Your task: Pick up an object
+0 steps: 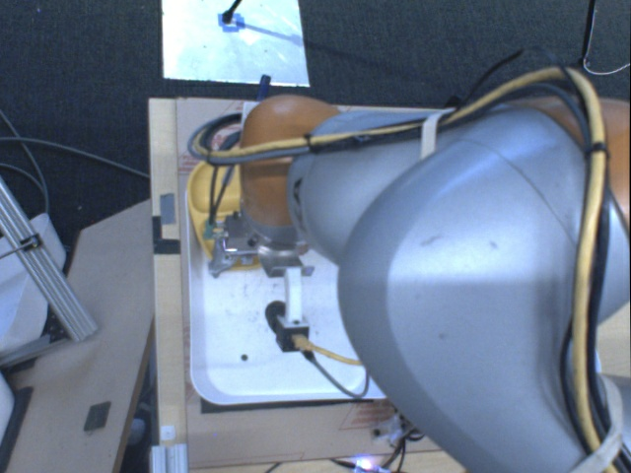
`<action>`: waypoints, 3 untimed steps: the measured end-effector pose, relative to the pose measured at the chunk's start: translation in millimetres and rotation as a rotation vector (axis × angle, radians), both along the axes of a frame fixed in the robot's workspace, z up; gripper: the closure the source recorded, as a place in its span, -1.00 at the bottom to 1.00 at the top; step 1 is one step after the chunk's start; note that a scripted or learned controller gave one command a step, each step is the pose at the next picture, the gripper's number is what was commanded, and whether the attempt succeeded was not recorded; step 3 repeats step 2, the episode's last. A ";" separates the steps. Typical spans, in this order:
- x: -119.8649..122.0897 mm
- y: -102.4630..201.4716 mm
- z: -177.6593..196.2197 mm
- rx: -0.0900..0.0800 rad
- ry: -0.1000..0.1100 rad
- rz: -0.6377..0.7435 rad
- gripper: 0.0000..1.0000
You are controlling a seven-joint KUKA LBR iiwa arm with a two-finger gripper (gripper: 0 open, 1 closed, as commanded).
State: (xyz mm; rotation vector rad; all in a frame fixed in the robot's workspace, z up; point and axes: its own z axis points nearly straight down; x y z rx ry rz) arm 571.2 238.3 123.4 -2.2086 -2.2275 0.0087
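A yellow object [208,197] lies in the far left corner of the left white bin [222,363], partly hidden behind the arm's orange band. My gripper [231,252] hangs low over the bin floor just in front of that yellow object, close to its near edge. Its metal tip is small and partly covered by the wrist. I see nothing clearly held in it.
The big grey arm [463,264] covers the right bin and most of the right side. The left bin's floor in front of the gripper is bare white with small dark specks. A wooden bench edge [163,294] and aluminium rails [44,264] lie to the left.
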 end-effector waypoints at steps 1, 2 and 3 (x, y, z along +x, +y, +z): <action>1.2 -3.4 13.3 0.002 -0.008 -0.002 1.00; 19.2 -4.0 104.4 0.004 -0.017 -0.004 1.00; 19.2 -4.0 104.4 0.004 -0.017 -0.004 1.00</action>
